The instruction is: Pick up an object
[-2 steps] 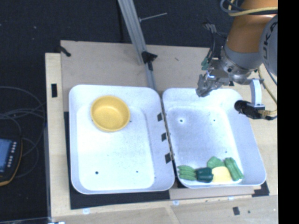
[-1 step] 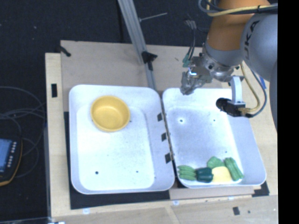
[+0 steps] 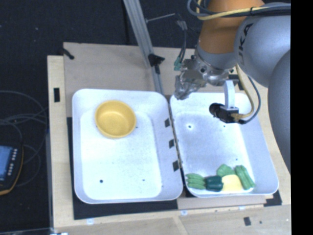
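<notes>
So right now the gripper (image 3: 183,93) is parked over the far left corner of the right bin (image 3: 254,146), basically above the rim where the two bins meet, and I honestly can't tell its state from this angle; nothing is visibly held under it either. All the grabbable stuff on that side is bunched along the near edge of the right bin: a few green pieces (image 3: 195,180) and a yellow block (image 3: 232,182) pressed together, well apart from the tool. The left bin (image 3: 88,146) has a yellow bowl (image 3: 115,119) in its far left part, sitting alone. If I were picking, I'd go for the cluster's outermost green piece (image 3: 244,176) near the right corner, since it looks to have free space on one side. Coming straight down matters, because the pile hugs the bin wall and a slanted approach could clip the rim or just shove things around.
</notes>
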Tool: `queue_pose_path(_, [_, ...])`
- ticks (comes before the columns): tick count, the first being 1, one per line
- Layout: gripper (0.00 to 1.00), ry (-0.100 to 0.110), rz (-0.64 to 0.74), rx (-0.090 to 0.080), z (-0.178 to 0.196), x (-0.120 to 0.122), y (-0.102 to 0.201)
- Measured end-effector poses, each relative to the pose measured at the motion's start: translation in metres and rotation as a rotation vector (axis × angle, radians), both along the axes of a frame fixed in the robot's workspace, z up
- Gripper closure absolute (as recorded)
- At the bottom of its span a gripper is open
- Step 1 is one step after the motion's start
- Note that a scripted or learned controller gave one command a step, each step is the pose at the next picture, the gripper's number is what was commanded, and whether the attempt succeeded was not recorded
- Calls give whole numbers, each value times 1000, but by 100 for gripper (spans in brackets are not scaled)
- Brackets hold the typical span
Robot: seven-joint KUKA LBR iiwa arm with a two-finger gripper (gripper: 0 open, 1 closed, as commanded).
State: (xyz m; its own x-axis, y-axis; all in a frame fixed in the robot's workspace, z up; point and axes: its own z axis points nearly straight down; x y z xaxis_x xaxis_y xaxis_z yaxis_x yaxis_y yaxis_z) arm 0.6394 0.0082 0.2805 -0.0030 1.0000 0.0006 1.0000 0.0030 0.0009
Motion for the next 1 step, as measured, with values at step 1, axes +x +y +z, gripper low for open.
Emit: queue_pose_path(1, [100, 2, 0, 0, -23, 0, 49])
